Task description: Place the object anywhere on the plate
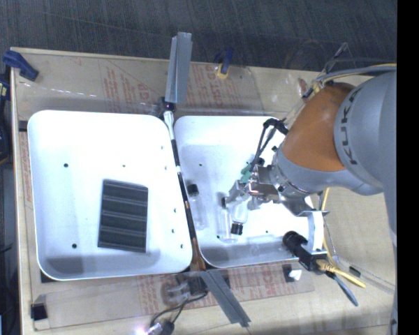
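While two shallow white bins sit side by side on the bench, the left bin [49, 138] carries one dark, ribbed rectangular plate [123, 215] near its front edge. One grey arm [349, 145] with an orange band reaches over the right bin [209, 135], its gripper [236, 211] low near the front edge. Whether the jaws are wide or closed cannot be told. A small clear object [236, 227] lies just below the gripper.
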{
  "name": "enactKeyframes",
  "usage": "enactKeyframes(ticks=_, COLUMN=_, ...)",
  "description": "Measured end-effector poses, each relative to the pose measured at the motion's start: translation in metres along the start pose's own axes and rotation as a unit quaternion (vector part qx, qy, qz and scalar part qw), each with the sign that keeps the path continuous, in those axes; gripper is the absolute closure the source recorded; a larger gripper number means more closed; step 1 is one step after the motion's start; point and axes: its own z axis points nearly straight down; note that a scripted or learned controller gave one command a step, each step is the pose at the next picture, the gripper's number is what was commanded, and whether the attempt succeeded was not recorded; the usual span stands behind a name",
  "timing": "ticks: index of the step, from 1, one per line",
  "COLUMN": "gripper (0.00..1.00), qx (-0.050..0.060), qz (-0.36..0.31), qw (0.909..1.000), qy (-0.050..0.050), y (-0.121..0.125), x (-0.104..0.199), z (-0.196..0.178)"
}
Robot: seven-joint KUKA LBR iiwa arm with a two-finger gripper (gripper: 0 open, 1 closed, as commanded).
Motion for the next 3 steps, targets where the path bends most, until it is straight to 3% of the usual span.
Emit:
enactKeyframes(ticks=1, gripper=1.0, qx=0.001, qz=0.139, qw=0.9903, qy=0.0, y=-0.003, x=0.068, z=0.011)
enactKeyframes(ticks=2, gripper=1.0, qx=0.001, qz=0.351, qw=0.9363, qy=-0.001, y=-0.019, x=0.145, z=0.019)
enactKeyframes(ticks=3, gripper=1.0, qx=0.0, qz=0.314, qw=0.9493, qy=0.0, y=-0.024, x=0.186, z=-0.106)
